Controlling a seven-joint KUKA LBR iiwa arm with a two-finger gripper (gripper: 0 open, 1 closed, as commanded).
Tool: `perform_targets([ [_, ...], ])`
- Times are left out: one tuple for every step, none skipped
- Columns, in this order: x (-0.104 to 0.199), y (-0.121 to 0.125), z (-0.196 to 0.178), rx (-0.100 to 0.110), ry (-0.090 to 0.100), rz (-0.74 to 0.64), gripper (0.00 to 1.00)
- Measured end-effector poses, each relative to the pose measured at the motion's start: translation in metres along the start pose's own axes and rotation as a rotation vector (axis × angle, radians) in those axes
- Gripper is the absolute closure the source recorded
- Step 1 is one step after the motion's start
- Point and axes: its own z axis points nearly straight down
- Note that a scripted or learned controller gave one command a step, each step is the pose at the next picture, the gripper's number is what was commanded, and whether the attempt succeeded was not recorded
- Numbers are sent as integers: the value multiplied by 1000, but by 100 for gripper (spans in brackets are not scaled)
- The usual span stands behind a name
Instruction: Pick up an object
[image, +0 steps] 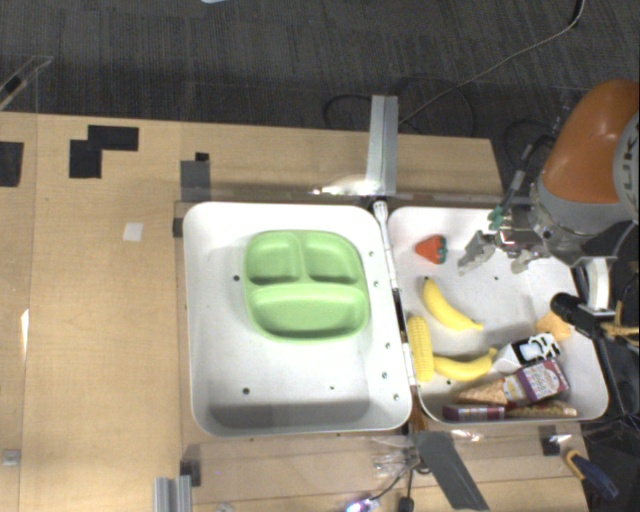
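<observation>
I hold the gripper (497, 250) above the right bin (600, 405), fingers spread and grasping nothing, clear of the contents for a descent. The nearest targets are the strawberry (431, 249) and the banana (446, 307). Corn (421, 349) and packets (520, 388) crowd the near wall. The green tray (303, 282) lies in the left bin (210, 400).

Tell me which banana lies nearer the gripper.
The upper banana, slanting mid-bin below the strawberry; the other banana lies farther from the gripper, beside the corn.
</observation>
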Motion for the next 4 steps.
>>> perform_targets([
  [20, -11, 102, -3, 0, -138, 0],
  [14, -28, 103, -1, 0, -156, 0],
  [14, -26, 92, -7, 0, -156, 100],
  [70, 0, -35, -4, 0, -142, 100],
])
